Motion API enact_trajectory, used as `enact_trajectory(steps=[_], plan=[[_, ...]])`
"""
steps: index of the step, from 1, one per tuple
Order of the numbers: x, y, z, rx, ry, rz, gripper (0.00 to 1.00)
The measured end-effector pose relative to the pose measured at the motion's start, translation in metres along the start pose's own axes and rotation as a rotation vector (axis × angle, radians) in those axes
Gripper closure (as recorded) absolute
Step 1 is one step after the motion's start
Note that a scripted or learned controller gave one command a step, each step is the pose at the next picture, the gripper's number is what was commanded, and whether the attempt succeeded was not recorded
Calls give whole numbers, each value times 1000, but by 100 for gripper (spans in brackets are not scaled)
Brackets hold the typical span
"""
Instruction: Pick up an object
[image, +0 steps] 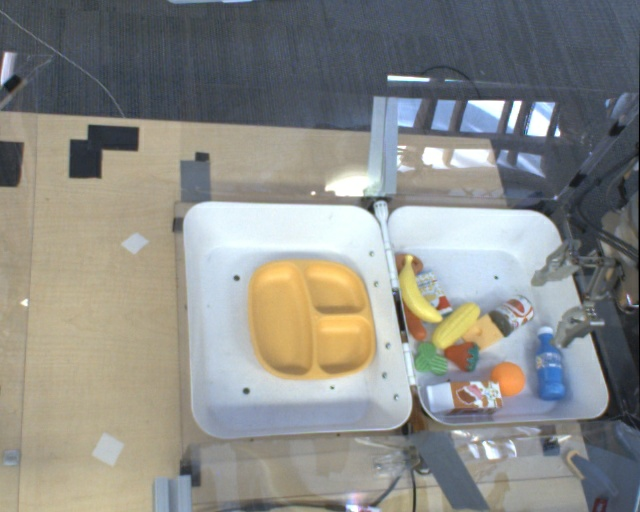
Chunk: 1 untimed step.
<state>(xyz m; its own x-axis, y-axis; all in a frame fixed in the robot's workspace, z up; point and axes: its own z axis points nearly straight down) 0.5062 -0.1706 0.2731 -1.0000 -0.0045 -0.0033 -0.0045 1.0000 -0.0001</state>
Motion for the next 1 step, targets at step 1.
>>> enact_trajectory(steps=[1], plan=[[-38, -34, 82, -2, 6, 94, 0]])
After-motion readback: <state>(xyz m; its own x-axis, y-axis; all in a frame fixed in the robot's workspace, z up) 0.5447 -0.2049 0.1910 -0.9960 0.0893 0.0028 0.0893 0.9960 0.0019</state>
